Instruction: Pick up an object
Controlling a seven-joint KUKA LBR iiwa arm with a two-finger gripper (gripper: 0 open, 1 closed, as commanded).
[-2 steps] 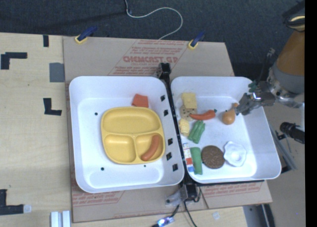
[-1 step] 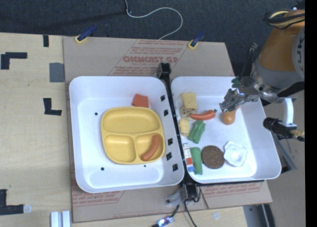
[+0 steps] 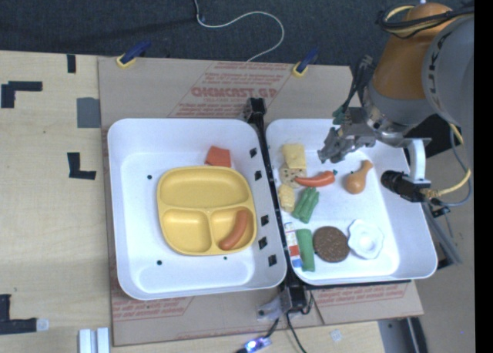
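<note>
Gripper (image 3: 333, 152) hangs over the right bin (image 3: 400, 213), upper middle of frame.
Fingers look slightly apart, though it's hard to tell; nothing is between them. The chili (image 3: 316, 180) just below lies tight against neighbours, so a descent may snag two.

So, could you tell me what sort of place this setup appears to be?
Probably a robotics lab bench for pick-and-place trials, not a kitchen. Two white bins sit on taped-down cardboard, the food is toy food with a yellow tray, and an arm's gripper hangs over the right bin.
</note>
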